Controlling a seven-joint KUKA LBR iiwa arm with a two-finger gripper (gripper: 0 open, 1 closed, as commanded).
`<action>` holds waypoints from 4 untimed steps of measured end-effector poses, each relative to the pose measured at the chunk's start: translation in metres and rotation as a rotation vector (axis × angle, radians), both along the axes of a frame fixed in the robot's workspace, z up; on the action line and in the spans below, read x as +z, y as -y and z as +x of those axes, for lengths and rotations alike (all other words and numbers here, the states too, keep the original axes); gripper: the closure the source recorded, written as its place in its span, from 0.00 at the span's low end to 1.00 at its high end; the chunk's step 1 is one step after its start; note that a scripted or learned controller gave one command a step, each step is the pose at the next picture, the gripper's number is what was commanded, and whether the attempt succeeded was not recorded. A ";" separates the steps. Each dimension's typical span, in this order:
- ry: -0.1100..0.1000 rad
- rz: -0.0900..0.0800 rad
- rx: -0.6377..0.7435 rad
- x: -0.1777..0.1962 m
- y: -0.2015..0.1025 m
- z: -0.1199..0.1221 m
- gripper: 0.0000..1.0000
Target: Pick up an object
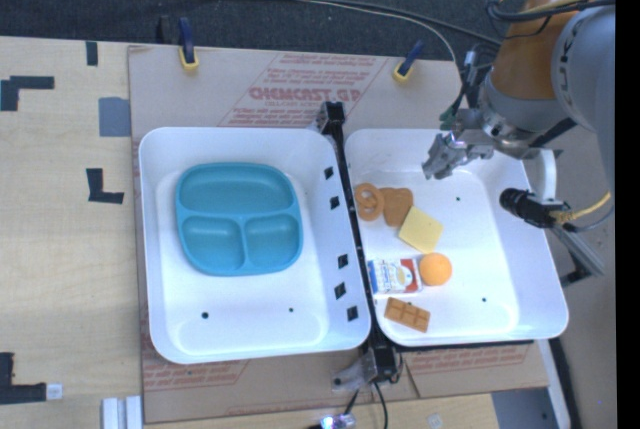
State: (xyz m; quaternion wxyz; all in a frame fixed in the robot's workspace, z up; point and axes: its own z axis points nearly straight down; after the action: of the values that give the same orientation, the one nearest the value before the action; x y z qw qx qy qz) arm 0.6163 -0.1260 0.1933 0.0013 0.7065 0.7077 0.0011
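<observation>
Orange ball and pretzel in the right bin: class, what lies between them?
In the camera view, the yellow cheese block lies between the orange ball and the pretzel, beside the brown bread piece.

Blue divided plate [240, 219] in left bin [160, 317], toy foods in right bin [520, 307], gripper [441, 162] above its far side

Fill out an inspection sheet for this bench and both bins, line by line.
Surface: two shallow white bins side by side on a brown cardboard sheet.
Job's things: in the right bin, a brown pretzel, tan bread piece, yellow cheese block, orange ball, small printed carton, brown waffle bar.
Clutter: blue divided plastic tray in the left bin.
Grippers: grey two-finger gripper above the right bin's far part, holding nothing seen.
Cables: black cable behind the bench.
Surroundings: two yellow-tipped clamps on the cardboard's far edge.
</observation>
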 end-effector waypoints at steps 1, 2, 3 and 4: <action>-0.001 0.000 0.000 0.043 0.001 0.004 1.00; -0.007 0.002 0.003 0.031 -0.050 -0.018 1.00; -0.006 0.002 0.005 0.040 -0.102 -0.034 1.00; -0.007 0.001 0.004 0.038 -0.143 -0.047 1.00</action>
State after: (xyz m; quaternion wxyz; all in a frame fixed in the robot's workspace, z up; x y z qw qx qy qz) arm 0.5692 0.0170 0.2317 -0.0016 0.7052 0.7090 -0.0009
